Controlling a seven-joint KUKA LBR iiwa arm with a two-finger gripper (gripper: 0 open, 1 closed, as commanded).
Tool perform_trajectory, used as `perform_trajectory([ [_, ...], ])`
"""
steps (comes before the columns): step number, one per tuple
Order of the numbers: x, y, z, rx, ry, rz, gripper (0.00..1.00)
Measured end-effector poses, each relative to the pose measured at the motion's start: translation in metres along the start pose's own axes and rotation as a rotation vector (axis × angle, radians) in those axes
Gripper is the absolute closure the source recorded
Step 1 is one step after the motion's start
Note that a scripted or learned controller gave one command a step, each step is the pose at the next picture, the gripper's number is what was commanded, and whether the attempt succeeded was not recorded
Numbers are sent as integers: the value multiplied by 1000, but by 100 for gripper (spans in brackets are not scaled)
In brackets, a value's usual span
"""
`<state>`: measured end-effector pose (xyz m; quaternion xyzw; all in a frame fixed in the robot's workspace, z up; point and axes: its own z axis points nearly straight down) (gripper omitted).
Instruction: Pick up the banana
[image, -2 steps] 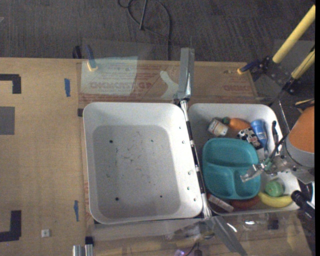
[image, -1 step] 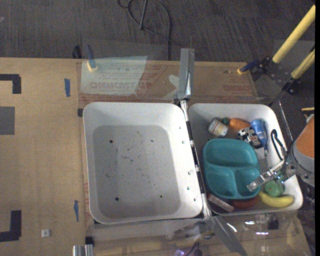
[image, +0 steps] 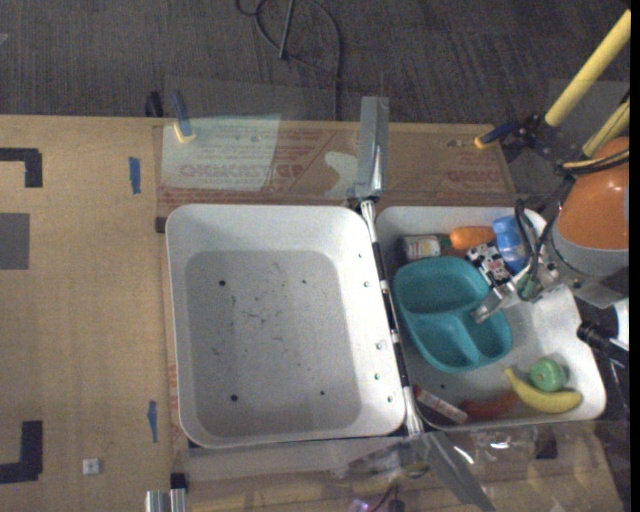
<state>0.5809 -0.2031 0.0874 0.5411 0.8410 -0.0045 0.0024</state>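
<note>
Yellow banana (image: 545, 397) lies at the near right corner of the right bin (image: 590, 400), curved, its length running left to right. A green round object (image: 546, 375) rests on or against its upper edge; contact likely but not certain. A red-brown item (image: 490, 407) lies just beside the banana's left end, with a dark packet (image: 440, 405) further left.

Teal two-compartment dish (image: 452, 313) occupies the bin's left-centre. Gripper (image: 492, 305) sits over the dish's right rim, well apart from the banana, which lies nearer the camera and to the right of it. Fingers: cannot tell if spread or pressed together.

Behind the dish: a small can (image: 422, 246), an orange object (image: 470, 237), a black-and-white patterned item (image: 487, 260), a blue object (image: 508, 243). No label legible on these.

Left bin (image: 190, 300) has a speckled floor. The printed sheet (image: 240, 160) behind it shows red lettering, not readable.
</note>
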Motion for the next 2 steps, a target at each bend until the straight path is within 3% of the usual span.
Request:
perform_trajectory([
  [1,27,30,-307,-3,8,89,0],
  [2,35,-21,-318,-7,8,-487,0],
])
